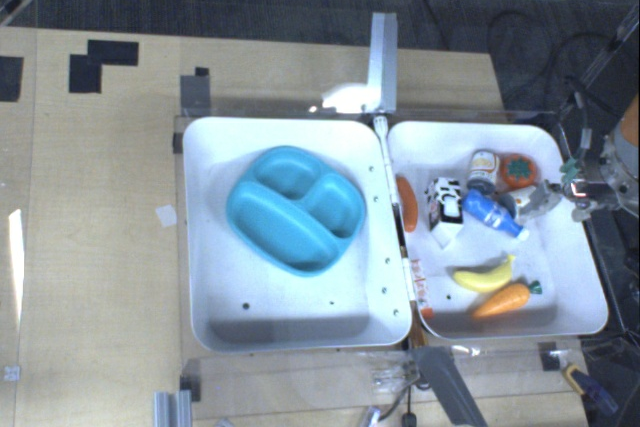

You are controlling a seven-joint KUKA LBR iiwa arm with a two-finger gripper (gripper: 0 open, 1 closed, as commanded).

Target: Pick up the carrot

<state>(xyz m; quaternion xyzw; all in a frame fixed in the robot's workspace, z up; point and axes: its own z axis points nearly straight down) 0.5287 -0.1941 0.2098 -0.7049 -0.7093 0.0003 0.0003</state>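
Lies near the right bin's (600,300) front, carrot (502,299), long axis across, green tip right. Gripper (578,185) up-right of it; grip state unclear, perhaps blurred.

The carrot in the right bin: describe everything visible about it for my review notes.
The carrot is a small orange toy-like piece, glossy like plastic, with a green leafy tip at its right end. It lies flat on the floor of the right bin, near the front wall, tilted with the green end slightly farther back. The yellow banana lies just behind it, very close; whether they touch cannot be told. The gripper is off at the bin's right rim, not on it.
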